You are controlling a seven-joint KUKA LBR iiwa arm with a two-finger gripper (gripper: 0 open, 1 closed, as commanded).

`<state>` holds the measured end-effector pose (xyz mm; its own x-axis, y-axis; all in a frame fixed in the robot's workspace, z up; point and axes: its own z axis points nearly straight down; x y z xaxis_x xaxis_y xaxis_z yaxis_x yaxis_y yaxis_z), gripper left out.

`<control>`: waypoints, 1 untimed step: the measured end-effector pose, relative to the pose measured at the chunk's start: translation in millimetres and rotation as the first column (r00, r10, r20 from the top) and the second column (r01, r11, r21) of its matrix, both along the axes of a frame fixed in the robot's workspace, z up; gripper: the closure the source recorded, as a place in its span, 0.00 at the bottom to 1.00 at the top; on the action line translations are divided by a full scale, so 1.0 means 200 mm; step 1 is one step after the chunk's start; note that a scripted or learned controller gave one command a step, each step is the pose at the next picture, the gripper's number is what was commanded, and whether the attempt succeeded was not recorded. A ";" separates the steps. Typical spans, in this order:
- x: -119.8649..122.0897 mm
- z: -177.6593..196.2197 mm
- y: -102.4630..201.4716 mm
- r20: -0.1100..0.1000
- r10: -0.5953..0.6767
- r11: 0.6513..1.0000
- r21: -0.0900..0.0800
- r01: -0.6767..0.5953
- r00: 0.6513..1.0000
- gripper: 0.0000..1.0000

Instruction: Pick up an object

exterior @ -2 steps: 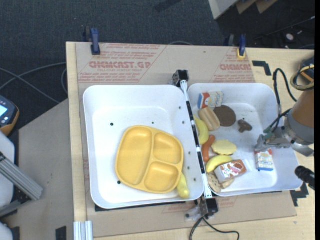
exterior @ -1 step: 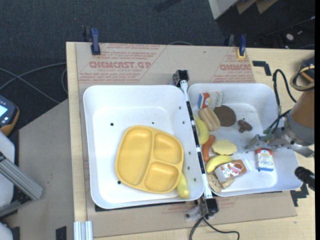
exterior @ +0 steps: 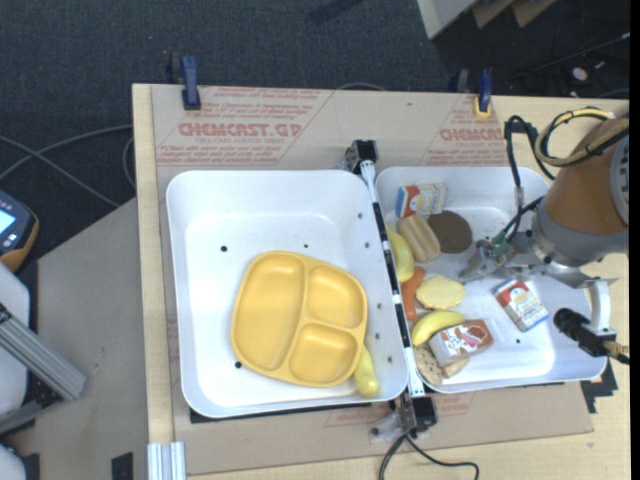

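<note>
A grey arm with an orange band is seen reaching into the right bin [exterior: 570, 368] from the right, its gripper [exterior: 492, 256] set low near the bin's middle; how it stands, and whether anything is held, cannot be told from this angle.

The likeliest targets lie just left of the gripper in a loose cluster. The largest, a banana [exterior: 436, 325], is judged light and fairly rigid, probably plastic play food, smooth and prone to slip; it would best be taken across its thick middle. Above it, touching, a pale potato-shaped piece [exterior: 440, 292] is rounded and would roll if nudged off-centre. A brown disc [exterior: 452, 232] lies flat near the back wall, too low to offer much grip. A small red-and-white carton [exterior: 522, 304], near the gripper, is boxy with flat sides, judged the easiest hold.

In the left bin [exterior: 200, 218], a yellow divided tray [exterior: 298, 316] lies flat.
</note>
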<state>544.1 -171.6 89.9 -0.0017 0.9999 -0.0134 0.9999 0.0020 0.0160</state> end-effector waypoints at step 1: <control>-0.17 0.01 -0.06 0.004 -0.001 1.000 0.006 0.001 1.000 0.00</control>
<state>509.9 -184.2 91.1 -0.0006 1.0000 -0.0077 0.9998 0.0007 0.0204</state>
